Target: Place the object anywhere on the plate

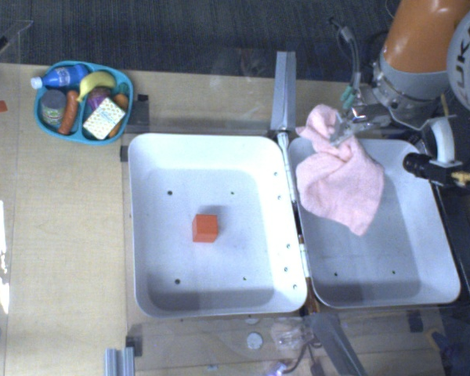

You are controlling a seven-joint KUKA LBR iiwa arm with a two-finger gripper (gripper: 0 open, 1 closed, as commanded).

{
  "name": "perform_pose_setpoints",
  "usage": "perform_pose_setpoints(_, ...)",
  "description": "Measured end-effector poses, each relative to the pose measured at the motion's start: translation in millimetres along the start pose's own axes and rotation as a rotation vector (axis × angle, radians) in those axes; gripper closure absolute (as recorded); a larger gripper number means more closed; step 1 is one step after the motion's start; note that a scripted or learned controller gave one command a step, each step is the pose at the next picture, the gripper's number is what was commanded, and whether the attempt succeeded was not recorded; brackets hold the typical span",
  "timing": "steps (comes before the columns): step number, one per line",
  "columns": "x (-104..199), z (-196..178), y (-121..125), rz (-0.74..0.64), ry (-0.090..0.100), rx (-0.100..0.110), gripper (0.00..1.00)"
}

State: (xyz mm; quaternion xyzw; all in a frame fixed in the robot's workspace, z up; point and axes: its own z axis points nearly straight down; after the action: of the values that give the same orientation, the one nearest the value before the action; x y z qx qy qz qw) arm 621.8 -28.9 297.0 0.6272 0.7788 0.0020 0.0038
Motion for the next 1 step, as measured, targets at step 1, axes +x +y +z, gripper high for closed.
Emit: perform_pose_setpoints(1, -0.6, 40.3, 6.1, -0.016, 0.002, 0.004, 1.00)
